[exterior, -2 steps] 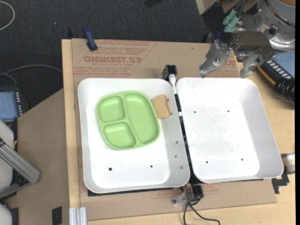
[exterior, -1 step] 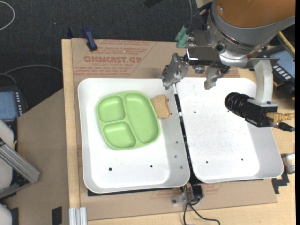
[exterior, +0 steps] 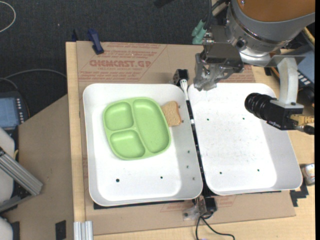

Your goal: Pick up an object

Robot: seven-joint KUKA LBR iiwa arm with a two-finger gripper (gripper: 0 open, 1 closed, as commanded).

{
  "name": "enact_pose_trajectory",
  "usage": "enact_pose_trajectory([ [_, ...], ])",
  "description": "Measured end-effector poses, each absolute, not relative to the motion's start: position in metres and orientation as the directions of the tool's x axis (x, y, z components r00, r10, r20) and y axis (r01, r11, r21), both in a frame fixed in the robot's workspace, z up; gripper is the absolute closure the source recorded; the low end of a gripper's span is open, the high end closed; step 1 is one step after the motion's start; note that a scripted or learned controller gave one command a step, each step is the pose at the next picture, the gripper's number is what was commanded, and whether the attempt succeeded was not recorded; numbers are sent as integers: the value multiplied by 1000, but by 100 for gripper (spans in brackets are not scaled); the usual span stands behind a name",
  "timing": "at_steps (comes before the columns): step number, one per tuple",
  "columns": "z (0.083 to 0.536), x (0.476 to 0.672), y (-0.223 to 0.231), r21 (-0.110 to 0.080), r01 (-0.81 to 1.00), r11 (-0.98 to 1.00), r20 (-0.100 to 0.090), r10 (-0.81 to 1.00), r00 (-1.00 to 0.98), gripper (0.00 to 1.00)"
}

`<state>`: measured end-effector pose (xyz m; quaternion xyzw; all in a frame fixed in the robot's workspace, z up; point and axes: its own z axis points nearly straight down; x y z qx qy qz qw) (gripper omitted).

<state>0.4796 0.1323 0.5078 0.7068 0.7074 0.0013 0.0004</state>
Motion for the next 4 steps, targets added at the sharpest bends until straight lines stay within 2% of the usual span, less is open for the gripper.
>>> enact_pose_trajectory([
  [1,382,477,188,-14,1000,5,-4,1000,-5,100],
  [2,451,479,227,8,1000,5,5,1000,-5,100],
  [3,454,479,192,2,1000,-4,0,1000,4,100],
  [4,463,480,137,4,1000,-6,0,1000,6,100],
])
